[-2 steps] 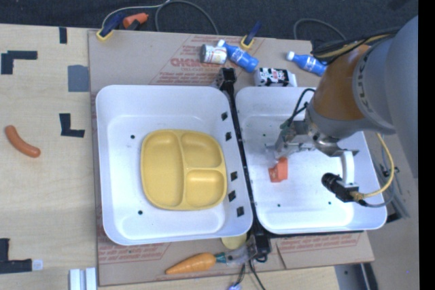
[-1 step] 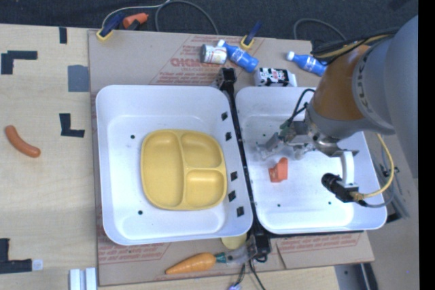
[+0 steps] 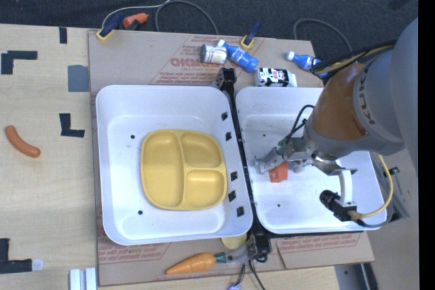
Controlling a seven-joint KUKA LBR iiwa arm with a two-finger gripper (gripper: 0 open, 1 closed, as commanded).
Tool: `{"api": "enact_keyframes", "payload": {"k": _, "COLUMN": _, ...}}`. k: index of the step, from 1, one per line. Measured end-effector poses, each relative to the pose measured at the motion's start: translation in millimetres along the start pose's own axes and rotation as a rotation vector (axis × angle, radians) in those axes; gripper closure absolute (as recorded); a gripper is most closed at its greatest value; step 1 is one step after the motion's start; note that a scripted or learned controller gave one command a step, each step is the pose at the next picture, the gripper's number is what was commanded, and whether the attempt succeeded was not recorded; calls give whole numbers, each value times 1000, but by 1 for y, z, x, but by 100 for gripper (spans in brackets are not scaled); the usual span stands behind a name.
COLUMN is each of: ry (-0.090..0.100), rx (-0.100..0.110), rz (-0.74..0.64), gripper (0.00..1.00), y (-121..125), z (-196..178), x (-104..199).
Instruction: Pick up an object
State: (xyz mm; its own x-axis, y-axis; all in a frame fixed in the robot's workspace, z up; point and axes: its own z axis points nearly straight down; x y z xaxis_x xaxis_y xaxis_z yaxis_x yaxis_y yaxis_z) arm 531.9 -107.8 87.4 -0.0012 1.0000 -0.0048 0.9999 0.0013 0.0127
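Camera view, looking down at a slant: grey arm [image 3: 380,98] in from the right, orange band [image 3: 338,109] above the wrist, bent low over the right bin [image 3: 299,217]. Wrist angled down and to the left, gripper [image 3: 275,158] down near the bin floor, left of centre. Right beside the fingertips, touching or nearly so, a small orange-red block [image 3: 278,174] on the white floor, just below the gripper. Block lying on the floor, not seen between the fingers, so nothing held as far as can be seen. Width of the gap between the fingers impossible to tell; too small and blurred at the tip. Black cable plug [image 3: 331,201] dangling near the bin's lower right.

Over in the left bin [image 3: 112,146]: a yellow divided plate [image 3: 182,168], flat, roughly centred. On the desk [image 3: 41,98] outside the bins: a sausage-shaped toy [image 3: 22,141] far left, a toy carrot [image 3: 191,263] below the left bin, a blue-and-white bottle [image 3: 242,57] and a small white can [image 3: 213,52] above the bins.
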Motion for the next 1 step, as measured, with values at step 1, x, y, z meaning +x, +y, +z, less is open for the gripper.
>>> {"api": "enact_keyframes", "payload": {"k": 1, "ry": -1, "rx": 2, "rz": 2, "gripper": 100, "y": 0, "z": -10, "x": -2}}
